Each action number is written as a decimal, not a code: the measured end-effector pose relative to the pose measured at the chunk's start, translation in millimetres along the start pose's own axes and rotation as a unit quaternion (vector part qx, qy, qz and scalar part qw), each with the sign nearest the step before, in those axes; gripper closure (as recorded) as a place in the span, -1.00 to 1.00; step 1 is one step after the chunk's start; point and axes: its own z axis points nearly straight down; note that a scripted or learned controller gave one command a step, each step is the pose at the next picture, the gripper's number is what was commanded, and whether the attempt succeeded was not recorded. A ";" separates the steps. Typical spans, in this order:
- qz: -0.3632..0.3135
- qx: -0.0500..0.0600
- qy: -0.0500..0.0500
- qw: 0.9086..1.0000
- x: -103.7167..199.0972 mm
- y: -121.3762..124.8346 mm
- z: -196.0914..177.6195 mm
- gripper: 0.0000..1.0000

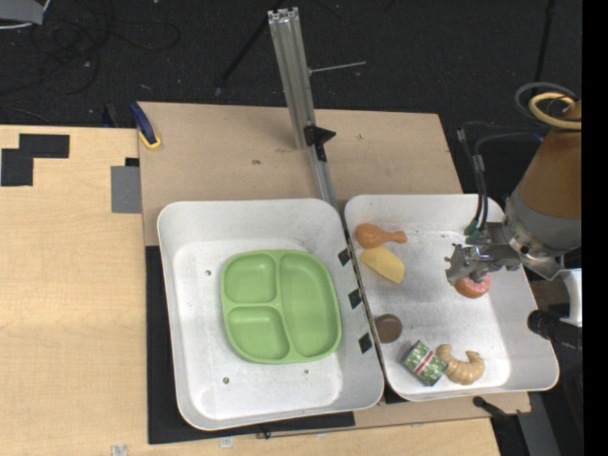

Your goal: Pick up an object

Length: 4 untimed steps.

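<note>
A fixed camera looks down at a slant on a tabletop point(399, 150) carrying two shallow white bins side by side. The left bin point(190, 245) holds a green divided plate point(282, 306) with three compartments. The right bin point(427, 207) is the landmark here. Toward its upper left lie an orange toy drumstick point(378, 236) and, just below and touching or nearly touching it, a yellow wedge like a block of cheese point(385, 264). Near its left wall, lower down, sits a small brown disc point(388, 328). Along its lower edge a small green carton point(422, 362) lies just beside a tan croissant-shaped toy point(464, 366).

The grey and orange arm reaches over the right bin's right side. Its end effector point(472, 264) sits low, directly over a small red, rounded object point(474, 286), apparently a toy fruit, near the bin's right wall. Whether the fingers are spread or pressed together cannot be told, and the red object is not clearly between them.

The step in hand appears to be grasping this red object. To do it well, the fingers should straddle its widest part, centred, reach low enough, then close firmly before lifting straight up, since a rounded shape may squirt sideways.
</note>
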 end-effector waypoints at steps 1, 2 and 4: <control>0.000 -0.001 0.000 1.000 53.3 8.4 -8.5 1.00; 0.000 -0.001 0.000 1.000 107.7 24.5 -15.8 1.00; 0.001 0.000 -0.001 1.000 205.8 47.2 -25.2 1.00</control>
